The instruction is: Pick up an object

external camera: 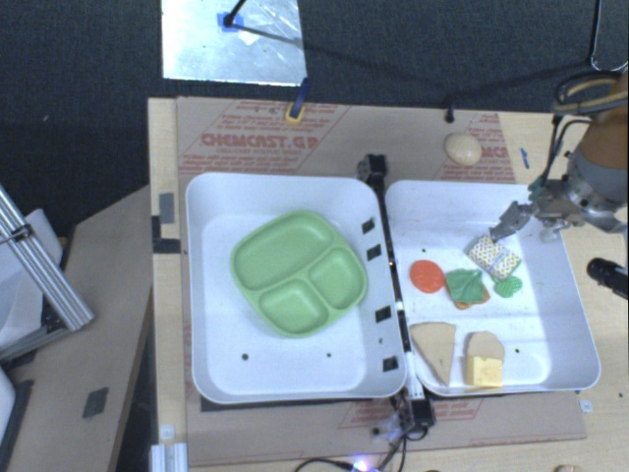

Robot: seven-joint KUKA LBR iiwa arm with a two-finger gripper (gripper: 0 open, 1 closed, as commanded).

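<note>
The right bin point(562, 315) holds several toy foods. A white patterned packet point(494, 257) lies near its middle, with an orange disc point(427, 276), a green leaf piece point(466, 287) and a smaller green piece point(508, 286) beside it. A tan wedge point(435, 348), a bread slice point(484, 344) and a yellow cheese block point(483, 370) lie at the front. My gripper point(503, 226) reaches in from the right, tilted down and left, its tip just above the packet's upper edge. Nothing is visibly held.
In the left bin point(210, 264) sits a green divided plate point(298, 272). A black divider point(385, 264) runs between the bins. A beige egg-shaped object point(462, 147) rests on the cardboard behind the right bin. A foil sheet point(234, 28) lies at the far back.
</note>
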